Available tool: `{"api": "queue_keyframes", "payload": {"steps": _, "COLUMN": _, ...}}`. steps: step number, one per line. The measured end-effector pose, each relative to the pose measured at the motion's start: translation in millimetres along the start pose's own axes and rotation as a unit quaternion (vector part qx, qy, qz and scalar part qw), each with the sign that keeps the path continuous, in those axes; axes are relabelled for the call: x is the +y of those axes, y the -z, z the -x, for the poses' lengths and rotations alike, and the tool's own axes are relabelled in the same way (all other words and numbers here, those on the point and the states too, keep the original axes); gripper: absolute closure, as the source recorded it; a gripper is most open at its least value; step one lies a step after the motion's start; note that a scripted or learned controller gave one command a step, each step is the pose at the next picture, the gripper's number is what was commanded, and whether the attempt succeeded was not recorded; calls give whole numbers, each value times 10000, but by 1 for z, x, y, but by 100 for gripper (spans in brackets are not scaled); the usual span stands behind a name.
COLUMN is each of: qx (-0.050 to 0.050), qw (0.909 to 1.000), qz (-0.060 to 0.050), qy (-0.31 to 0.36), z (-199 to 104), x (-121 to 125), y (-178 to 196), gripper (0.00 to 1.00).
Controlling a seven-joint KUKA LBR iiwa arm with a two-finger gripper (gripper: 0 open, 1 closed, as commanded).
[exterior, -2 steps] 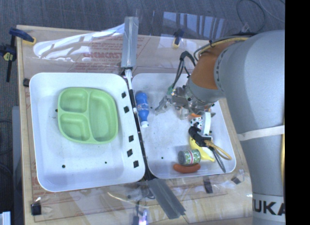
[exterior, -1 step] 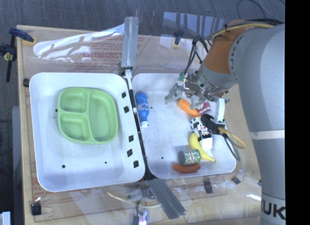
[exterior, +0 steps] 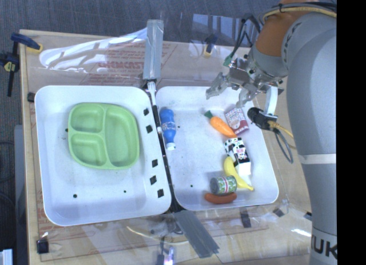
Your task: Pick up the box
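A slanted overhead view shows two shallow white bins side by side on a bench. The left bin [exterior: 51, 201] holds a green divided plate [exterior: 104, 135]. The right bin [exterior: 194, 167] holds several small items: a blue bottle [exterior: 167, 127] near the divider, a carrot [exterior: 220, 124], a black-and-white carton [exterior: 239, 154], a banana [exterior: 233, 172], a can [exterior: 223, 185] and a sausage [exterior: 220, 197] near the front edge.

The box [exterior: 236, 119] is a small red-and-white packet lying flat near the back right part of the right bin, just beside the carrot, which sits to its left. Its long axis runs roughly from the bin's back right toward the front, slightly tilted, with its upper end pointing toward the arm.

The grey arm with an orange band enters from the right. Its gripper [exterior: 231, 91] hangs over the back edge of the right bin with its fingers spread apart and nothing between them. The box lies just in front of the fingers, toward the viewer and a little to the right, near but apart from them. Reaching it likely calls for a short forward shift and a descent, with the fingers closing across the box's short side while avoiding the carrot.
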State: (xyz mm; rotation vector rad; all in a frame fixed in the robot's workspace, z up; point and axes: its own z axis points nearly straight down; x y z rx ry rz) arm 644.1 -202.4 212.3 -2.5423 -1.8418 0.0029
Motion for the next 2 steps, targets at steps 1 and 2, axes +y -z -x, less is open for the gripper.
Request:
{"api": "queue_keyframes", "payload": {"steps": 1, "qx": 1, "qw": 10000, "qz": -2, "qy": 15, "z": -5, "x": 12, "y": 23, "gripper": 0}}
{"api": "queue_keyframes", "payload": {"steps": 2, "qx": 0, "qw": 10000, "qz": -8, "qy": -38, "z": -6, "x": 10, "y": 5, "gripper": 0}}
